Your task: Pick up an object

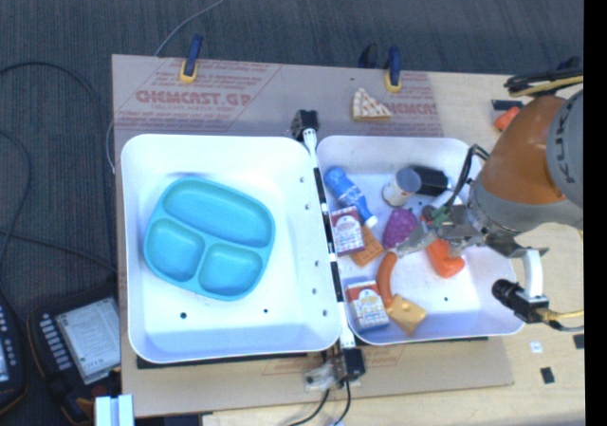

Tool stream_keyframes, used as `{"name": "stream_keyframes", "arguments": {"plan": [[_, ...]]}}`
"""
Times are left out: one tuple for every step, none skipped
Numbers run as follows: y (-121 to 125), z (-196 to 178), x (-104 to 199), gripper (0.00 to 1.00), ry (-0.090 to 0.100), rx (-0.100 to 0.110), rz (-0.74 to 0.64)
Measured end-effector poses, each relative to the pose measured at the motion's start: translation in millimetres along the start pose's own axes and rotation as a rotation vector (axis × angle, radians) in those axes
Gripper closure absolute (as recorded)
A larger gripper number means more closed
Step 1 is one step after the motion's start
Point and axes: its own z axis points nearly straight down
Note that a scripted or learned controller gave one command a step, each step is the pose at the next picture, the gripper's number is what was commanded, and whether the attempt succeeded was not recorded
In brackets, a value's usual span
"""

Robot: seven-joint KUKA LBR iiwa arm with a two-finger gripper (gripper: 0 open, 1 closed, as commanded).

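From above, the left bin [142, 320] holds a blue divided plate [209, 237], while the right bin [474, 324] is crowded with a blue bottle [346, 192], a purple toy [399, 224], a hot dog [385, 274], an orange carrot-like piece [446, 261] and small snack packets [347, 230]. The gripper [432, 230] hangs low in the right bin between the purple toy and the orange piece. Whether it grips anything cannot be told.

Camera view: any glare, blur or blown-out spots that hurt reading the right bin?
Camera view: white bin walls run bright, near blown out, with little surface detail; the blue tray reads cleanly; small items in the right bin are soft and low-resolution, labels unreadable; the arm casts a faint shadow and hides the gripper detail, so jaw state is unclear.
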Motion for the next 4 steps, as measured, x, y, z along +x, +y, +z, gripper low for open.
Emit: {"name": "stream_keyframes", "arguments": {"plan": [[0.1, -7.0, 0.0, 1.0, 0.001, 0.004, 0.0], [0.0, -6.9, 0.0, 0.0, 0.001, 0.004, 0.0], [0.3, -13.9, 0.0, 1.0, 0.002, 0.008, -0.001], [0.2, -13.8, 0.1, 0.0, 0.002, 0.008, -0.001]]}}
